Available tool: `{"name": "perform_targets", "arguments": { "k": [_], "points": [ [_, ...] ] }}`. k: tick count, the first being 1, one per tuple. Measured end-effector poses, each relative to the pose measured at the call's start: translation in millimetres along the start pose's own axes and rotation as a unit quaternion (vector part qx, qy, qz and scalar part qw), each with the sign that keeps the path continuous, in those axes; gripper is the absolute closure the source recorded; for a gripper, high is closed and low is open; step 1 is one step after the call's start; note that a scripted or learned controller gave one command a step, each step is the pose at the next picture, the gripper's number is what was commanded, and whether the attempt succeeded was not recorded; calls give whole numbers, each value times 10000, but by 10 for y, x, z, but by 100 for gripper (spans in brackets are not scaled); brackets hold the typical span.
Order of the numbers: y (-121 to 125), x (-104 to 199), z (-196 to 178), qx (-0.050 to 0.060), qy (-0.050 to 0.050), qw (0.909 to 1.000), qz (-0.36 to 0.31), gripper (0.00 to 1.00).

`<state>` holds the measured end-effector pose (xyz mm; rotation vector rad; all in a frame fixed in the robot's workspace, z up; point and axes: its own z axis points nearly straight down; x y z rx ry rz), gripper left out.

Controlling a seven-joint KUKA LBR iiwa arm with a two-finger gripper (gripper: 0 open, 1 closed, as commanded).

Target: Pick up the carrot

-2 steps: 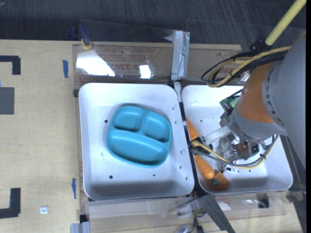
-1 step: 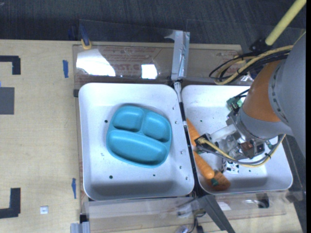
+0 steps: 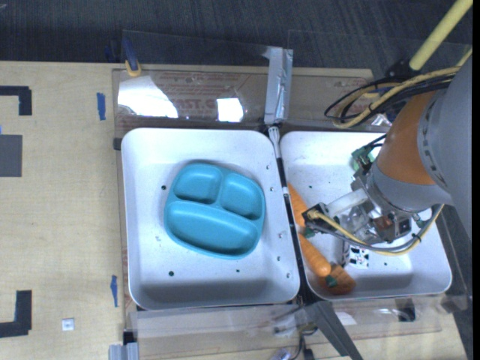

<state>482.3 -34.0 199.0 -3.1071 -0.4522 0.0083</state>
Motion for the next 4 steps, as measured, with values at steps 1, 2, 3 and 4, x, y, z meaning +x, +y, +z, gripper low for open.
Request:
{"name": "perform_targets", "arguments": {
  "k": [1,2,3,4],
  "points": [
    [-169,15,157,10,0,9998,192,100],
    [-218,29,154,10,0,9994,-351,100],
    [-305,263,-588,-6,17,9995,326,100],
    [-908,415,170,5,-18,9998,-199,100]
  ]
}}
